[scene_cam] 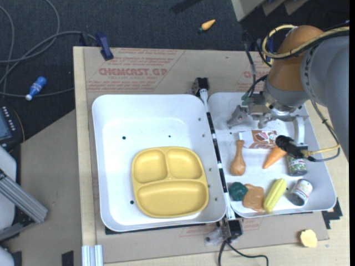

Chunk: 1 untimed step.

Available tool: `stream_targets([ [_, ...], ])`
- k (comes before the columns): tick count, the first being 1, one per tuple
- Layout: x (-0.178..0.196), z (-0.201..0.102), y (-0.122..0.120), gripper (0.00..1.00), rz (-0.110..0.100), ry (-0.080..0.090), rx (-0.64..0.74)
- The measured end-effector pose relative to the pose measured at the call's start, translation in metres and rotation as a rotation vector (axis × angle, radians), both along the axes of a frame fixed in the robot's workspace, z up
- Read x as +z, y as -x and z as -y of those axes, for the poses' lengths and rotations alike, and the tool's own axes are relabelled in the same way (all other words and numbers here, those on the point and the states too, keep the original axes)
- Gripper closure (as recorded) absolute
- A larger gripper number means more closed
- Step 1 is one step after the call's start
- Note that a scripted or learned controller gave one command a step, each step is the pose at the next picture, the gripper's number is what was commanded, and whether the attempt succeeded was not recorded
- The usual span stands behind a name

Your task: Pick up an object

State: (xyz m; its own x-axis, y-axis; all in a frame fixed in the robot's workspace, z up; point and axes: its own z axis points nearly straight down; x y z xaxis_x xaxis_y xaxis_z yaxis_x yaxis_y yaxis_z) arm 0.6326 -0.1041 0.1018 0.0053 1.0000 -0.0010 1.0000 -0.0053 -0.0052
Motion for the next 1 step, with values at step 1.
stream_targets([
  [1, -0.0184, 0.0056, 0.0414, 0.0, -0.001, -0.002, 0.003],
])
